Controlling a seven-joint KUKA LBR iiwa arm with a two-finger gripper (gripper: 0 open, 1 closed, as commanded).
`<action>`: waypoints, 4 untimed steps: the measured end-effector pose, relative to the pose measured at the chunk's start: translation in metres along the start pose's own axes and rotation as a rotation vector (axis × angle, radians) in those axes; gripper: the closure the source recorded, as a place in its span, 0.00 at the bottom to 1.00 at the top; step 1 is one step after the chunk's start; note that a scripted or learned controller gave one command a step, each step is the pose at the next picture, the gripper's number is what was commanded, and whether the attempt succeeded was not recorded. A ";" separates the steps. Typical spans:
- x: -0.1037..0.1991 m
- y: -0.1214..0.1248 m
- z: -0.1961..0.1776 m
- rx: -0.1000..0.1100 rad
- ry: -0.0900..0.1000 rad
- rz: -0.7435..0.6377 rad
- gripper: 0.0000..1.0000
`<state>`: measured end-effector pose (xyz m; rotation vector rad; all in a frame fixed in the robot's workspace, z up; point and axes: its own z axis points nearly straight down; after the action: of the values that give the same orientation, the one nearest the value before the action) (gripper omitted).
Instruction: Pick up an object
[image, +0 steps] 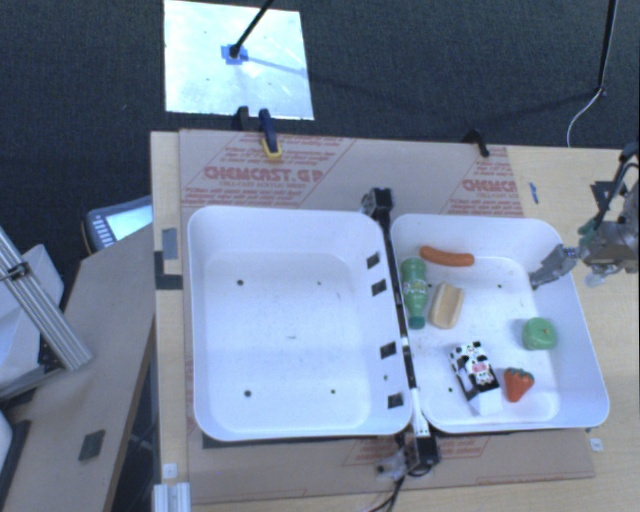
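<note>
Open room on my left, clutter on my right.

The left bin (290, 330) gives me a bare floor to pass over. In the right bin (575, 345), the sausage (446, 257), green bottle (413, 285), bread piece (446, 305), green apple (539, 334), cow carton (475, 375) and strawberry (517, 384) stand apart, with bare floor between the bread piece and the green apple.

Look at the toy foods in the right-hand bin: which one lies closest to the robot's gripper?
The round green toy apple. It sits by the bin's right wall, below the gripper; the orange sausage lies farther left, near the bin's far wall.
</note>
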<state>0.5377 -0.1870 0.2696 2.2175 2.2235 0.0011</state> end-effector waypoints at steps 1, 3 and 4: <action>0.085 0.021 -0.200 -0.021 -0.002 -0.010 0.00; 0.151 -0.052 -0.270 -0.008 0.002 -0.009 1.00; 0.237 -0.040 -0.265 -0.002 0.003 -0.010 1.00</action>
<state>0.4968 0.0503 0.5348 2.2070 2.2353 0.0062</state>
